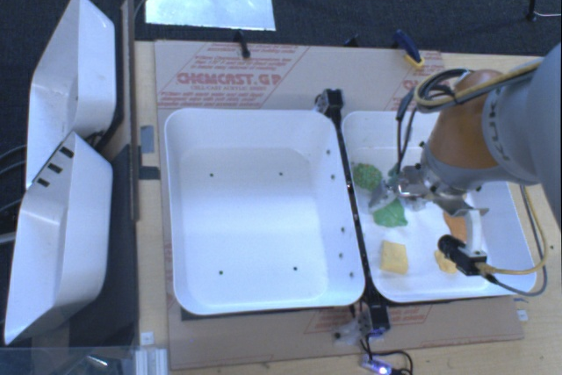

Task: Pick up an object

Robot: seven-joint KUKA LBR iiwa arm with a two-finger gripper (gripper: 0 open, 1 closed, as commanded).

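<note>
Lowered into the right bin [518, 272] beside the green pieces [379, 194] — gripper [406, 187] poised over them, presumably for a grasp, its state impossible to tell — with yellow block [394, 257] lying apart, nearer the front wall.

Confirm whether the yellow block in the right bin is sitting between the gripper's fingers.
No. The yellow block lies on the floor of the right bin, apart from the gripper, which sits higher up by the green objects.
</note>
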